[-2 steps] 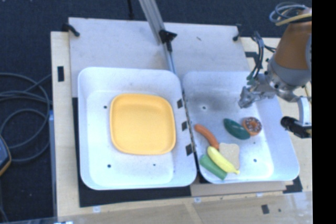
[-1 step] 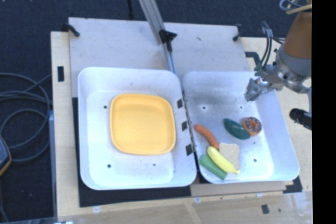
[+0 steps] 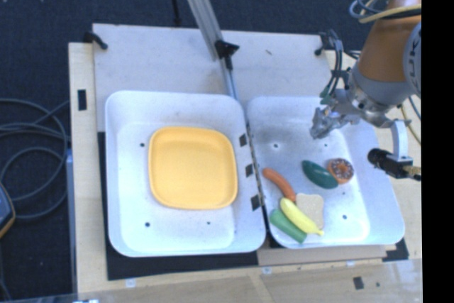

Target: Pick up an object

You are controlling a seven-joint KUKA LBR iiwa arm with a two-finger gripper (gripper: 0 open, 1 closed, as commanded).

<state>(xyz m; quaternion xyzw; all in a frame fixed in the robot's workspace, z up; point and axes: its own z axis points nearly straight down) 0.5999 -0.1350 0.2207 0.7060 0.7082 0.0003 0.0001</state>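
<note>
My gripper (image 3: 320, 125) hangs over the back part of the right bin (image 3: 284, 117), pointing down and to the left, with nothing seen between its fingers. In front of it lie a dark green oval piece (image 3: 318, 174) and a round brown donut (image 3: 341, 169) side by side. Further forward are an orange carrot (image 3: 279, 183), a yellow banana (image 3: 300, 217), a green vegetable (image 3: 286, 225) and a pale slice of bread (image 3: 311, 206). All of these lie apart from the gripper.
The left bin (image 3: 128, 117) holds a square yellow plate (image 3: 192, 167). A grey metal pole (image 3: 202, 3) slants down from the top to the gap between the bins. Clips (image 3: 249, 170) sit along the shared rim. The arm's orange band (image 3: 386, 39) is at right.
</note>
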